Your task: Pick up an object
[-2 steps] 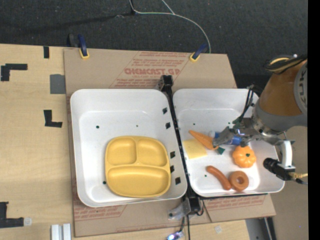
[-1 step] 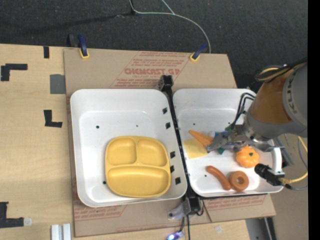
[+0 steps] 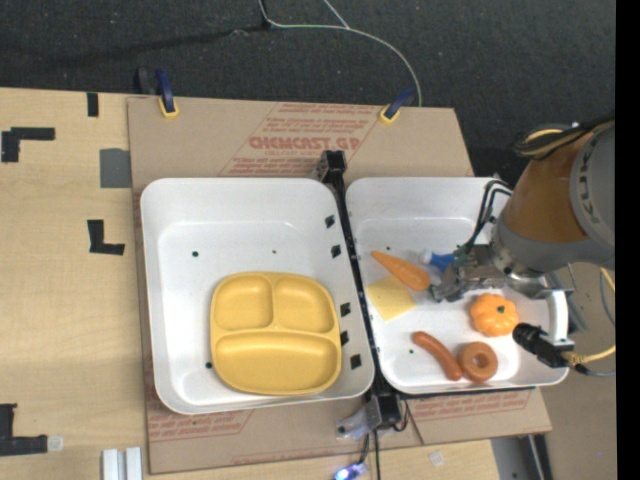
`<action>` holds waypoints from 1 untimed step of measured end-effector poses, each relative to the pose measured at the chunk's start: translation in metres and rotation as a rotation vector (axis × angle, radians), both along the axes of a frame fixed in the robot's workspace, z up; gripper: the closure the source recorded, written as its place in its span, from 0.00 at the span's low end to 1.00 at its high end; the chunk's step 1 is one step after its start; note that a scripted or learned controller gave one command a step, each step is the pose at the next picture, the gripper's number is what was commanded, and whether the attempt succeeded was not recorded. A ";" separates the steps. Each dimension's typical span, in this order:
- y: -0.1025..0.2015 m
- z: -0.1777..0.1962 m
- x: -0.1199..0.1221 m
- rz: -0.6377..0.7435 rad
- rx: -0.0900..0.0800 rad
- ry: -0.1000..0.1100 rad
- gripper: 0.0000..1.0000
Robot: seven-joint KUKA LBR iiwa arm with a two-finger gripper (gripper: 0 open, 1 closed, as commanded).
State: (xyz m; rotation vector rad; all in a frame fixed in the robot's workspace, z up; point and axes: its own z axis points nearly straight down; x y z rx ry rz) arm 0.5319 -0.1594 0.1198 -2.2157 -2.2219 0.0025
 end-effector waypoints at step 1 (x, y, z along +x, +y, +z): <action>-0.005 0.056 -0.007 -0.002 -0.002 -0.006 1.00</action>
